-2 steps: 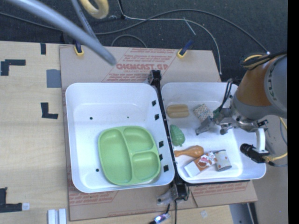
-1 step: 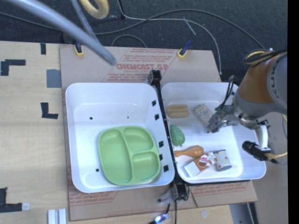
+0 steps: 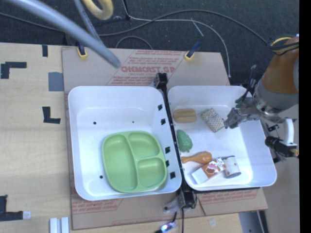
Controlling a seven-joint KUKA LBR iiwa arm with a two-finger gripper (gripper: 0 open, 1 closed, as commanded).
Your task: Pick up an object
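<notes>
Camera view: claw (image 3: 232, 119) beside speckled block (image 3: 212, 119), tan bar (image 3: 185, 115) near.

Red print on the cardboard sheet (image 3: 146, 67), up and left of the gripper (image 3: 232, 119), reads roughly "CHEMCAST GP"; smaller red lines are too blurred to read.

Right bin (image 3: 252, 144): right part bare, open passage. Objects crowd its left and lower middle. Left bin (image 3: 82, 130): green tray (image 3: 135, 160) fills lower centre, upper area free.
</notes>
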